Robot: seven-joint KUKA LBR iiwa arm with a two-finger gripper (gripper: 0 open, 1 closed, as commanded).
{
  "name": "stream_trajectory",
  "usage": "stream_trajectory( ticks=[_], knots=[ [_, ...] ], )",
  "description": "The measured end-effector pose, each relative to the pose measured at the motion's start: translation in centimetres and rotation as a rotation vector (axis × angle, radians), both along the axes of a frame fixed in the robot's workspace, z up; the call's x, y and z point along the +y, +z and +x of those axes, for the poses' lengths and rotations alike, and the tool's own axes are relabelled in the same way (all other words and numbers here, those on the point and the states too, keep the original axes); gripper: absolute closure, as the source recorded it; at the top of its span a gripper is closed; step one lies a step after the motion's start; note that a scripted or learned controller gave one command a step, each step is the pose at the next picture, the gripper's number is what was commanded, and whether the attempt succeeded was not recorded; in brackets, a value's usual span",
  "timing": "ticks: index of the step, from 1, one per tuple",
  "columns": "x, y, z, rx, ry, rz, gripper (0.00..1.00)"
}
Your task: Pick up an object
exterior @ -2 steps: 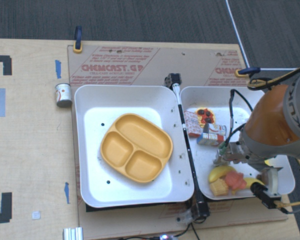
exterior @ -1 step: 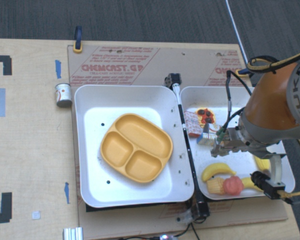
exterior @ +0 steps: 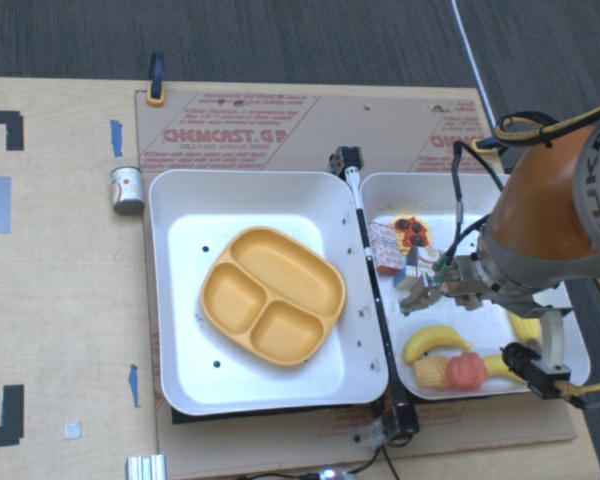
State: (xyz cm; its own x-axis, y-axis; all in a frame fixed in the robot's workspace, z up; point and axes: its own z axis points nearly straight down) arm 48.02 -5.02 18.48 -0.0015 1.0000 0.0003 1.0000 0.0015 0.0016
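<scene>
Above the right bin (exterior: 572, 353), fingers (exterior: 416, 295) near the banana (exterior: 435, 343)

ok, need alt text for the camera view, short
A grey KUKA arm with an orange band reaches in from the right, its two-finger gripper low over the right white bin, which holds a yellow toy banana, a pink round toy and small packets. The left white bin holds a yellow-orange three-compartment plastic plate.

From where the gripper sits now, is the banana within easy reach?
Probably yes. The gripper hangs in the right bin just above the banana, whose upper side lies uncovered; a pink ball sits close below it.
</scene>
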Motion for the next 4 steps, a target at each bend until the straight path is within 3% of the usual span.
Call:
stream_trajectory(
  ticks=[1,2,3,4],
  knots=[
    [-5.3,-9.9,3.2,-0.002,-0.002,-0.002,0.0],
    [-4.3,-9.9,1.1,-0.003,-0.003,-0.001,0.0],
    [-4.3,-8.8,1.3,-0.007,-0.003,-0.003,1.0],
    [4.0,0.0,0.0,0.0,0.0,0.001,1.0]
  ],
)
